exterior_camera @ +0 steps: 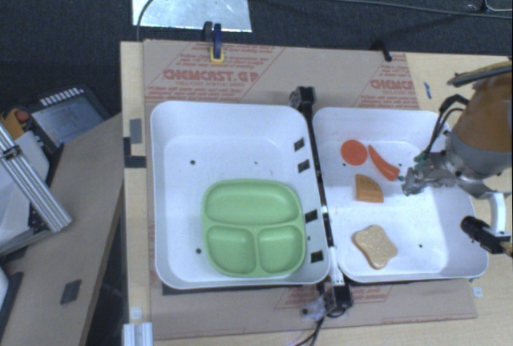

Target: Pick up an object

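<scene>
The right bin [417, 124] holds a round orange-red piece [353, 151], a long red piece [384, 162], an orange wedge [369, 190] and a tan cracker-shaped piece [375, 246]. My gripper [411, 180] reaches in from the right and sits low in this bin, just right of the long red piece and the wedge. I see nothing between its tips. The arm's orange band [489, 120] is above it at the right edge.
The left bin [172, 176] holds a green three-compartment plate [252, 226]. A black divider clip line [313, 176] runs between the bins. A cardboard sheet [240, 68] lies under both. Cables cross the dark floor behind.
</scene>
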Robot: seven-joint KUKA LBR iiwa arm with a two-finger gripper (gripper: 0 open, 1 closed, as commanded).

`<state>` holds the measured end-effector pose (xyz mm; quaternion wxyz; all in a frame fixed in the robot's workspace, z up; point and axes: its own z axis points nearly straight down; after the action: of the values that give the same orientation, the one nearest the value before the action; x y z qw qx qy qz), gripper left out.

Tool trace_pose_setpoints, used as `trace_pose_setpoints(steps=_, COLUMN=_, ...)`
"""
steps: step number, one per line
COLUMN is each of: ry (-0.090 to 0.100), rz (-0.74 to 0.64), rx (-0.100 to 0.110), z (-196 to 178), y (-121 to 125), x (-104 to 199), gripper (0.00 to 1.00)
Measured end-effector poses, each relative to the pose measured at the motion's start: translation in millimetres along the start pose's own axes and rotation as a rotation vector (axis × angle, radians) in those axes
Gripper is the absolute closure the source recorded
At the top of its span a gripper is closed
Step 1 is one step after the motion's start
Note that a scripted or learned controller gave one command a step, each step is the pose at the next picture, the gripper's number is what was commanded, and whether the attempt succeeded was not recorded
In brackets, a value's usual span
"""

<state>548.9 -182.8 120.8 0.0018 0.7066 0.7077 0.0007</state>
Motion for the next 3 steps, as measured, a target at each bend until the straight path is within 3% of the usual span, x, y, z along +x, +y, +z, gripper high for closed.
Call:
trace_pose_setpoints(steps=2, ry=0.000, rz=-0.002, rx=-0.001, z=-94.3, y=13.2, x=-1.3, gripper=1.00)
trace_pose_setpoints(steps=3, ry=0.003, rz=-0.007, rx=0.002, z=-87.3, y=14.3, x=49.0, gripper=1.00)
